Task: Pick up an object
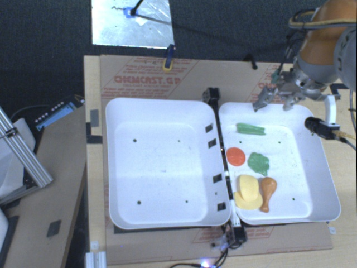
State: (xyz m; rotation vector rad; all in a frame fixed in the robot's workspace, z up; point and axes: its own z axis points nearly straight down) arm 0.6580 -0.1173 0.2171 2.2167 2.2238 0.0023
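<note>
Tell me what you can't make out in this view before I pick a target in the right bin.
- The yellow toy food: the brown drumstick overlaps its right edge, and it is too blurred to name.
- The gripper: one slanted view cannot give its height over the right bin.
- The arm: cut off by the top and right edges.
- The dark specks in the left bin: too small to tell holes from marks.

The arm [330, 35] is cut off by the right edge. An aluminium frame [22, 155] is cut off at the left edge. The yellow thing [249, 192] (touching the brown drumstick [267, 192]) is too blurred to name.
</note>
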